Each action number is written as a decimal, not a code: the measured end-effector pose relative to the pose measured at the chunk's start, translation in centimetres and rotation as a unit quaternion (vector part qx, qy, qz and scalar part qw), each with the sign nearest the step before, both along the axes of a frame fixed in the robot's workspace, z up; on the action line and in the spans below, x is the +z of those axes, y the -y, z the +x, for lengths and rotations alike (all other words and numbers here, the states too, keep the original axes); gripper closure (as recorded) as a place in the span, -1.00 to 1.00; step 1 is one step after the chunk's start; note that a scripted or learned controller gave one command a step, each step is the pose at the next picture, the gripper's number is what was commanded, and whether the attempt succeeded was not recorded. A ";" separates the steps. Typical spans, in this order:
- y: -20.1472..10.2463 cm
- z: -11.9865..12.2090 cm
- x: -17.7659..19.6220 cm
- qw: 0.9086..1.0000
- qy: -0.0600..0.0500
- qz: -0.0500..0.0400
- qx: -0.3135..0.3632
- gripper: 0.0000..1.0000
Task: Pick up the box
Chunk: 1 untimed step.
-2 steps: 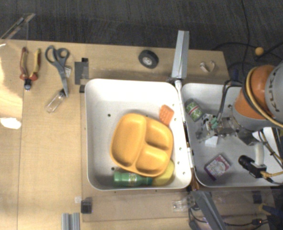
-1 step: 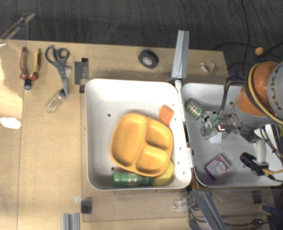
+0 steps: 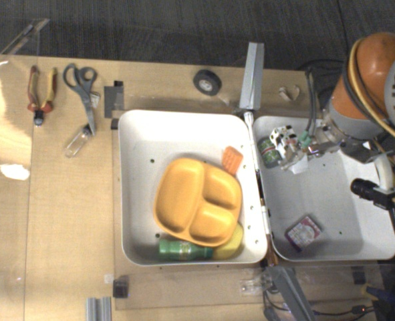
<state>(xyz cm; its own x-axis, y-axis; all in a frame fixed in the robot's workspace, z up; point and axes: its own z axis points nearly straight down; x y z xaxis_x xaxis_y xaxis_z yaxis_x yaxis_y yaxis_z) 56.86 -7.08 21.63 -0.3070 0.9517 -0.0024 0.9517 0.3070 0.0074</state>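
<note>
White plastic formed both bins on the wooden bench (image 3: 50, 199). The box (image 3: 303, 231), small with a purplish patterned top, lay flat near the front of the right bin (image 3: 357, 206), well apart from the gripper (image 3: 292, 146), which hung over that bin's far left corner; whether its jaws stood wide or narrow could not be told. The left bin (image 3: 137, 179) held a yellow divided tray (image 3: 198, 200) turned bottom-up, an orange block (image 3: 232, 158) at its far edge and a green bottle (image 3: 180, 249) beneath its near edge. Scissors (image 3: 83, 89), pliers (image 3: 40, 92) and a tape roll (image 3: 207, 81) lay on the bench.
</note>
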 end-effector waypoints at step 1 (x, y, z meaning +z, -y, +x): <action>-0.4 -4.4 1.8 0.978 -0.002 0.001 -0.209 1.00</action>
